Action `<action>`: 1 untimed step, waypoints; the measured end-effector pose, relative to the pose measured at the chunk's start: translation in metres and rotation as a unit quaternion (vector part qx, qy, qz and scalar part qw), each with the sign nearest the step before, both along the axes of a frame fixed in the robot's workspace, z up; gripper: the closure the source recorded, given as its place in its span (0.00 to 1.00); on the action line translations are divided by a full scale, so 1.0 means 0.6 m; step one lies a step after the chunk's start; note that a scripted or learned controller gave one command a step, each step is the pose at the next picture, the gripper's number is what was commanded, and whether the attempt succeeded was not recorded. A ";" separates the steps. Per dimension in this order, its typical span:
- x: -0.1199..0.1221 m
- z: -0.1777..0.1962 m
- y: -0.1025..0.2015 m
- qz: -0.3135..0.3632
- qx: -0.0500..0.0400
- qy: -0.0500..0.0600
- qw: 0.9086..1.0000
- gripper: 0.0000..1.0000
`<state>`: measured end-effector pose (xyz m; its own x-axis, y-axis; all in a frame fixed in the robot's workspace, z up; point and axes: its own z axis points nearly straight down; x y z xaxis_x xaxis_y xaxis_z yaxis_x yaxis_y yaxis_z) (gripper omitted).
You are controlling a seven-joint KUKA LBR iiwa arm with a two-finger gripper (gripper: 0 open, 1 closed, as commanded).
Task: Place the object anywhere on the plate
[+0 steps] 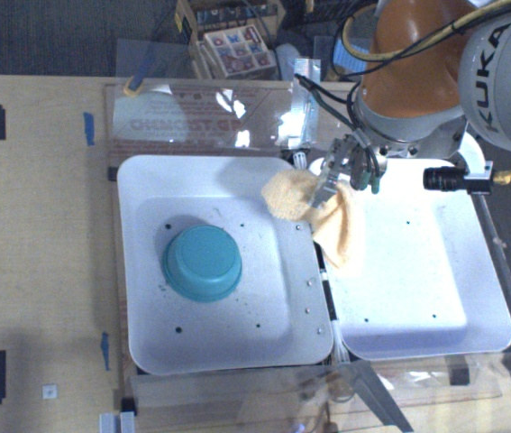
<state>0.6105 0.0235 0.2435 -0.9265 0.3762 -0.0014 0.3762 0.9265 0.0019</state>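
The gripper point(334, 180) hangs over the far end of the seam between the two bins, its fingers pinching the top of a pale yellow cloth point(314, 210). The cloth droops from the grip, one part bunched over the far right corner of the left bin point(147, 332), the other part hanging down across the divide toward the right bin point(435, 278). Well to the left and nearer, a teal plate point(203, 262), round and bowl-like, sits upside down in the middle of the left bin, apart from the cloth. Both bins rest on the wooden worktop point(30, 242).
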 end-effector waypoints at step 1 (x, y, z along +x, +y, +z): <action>-0.027 0.008 0.081 0.191 0.000 -0.001 0.982 1.00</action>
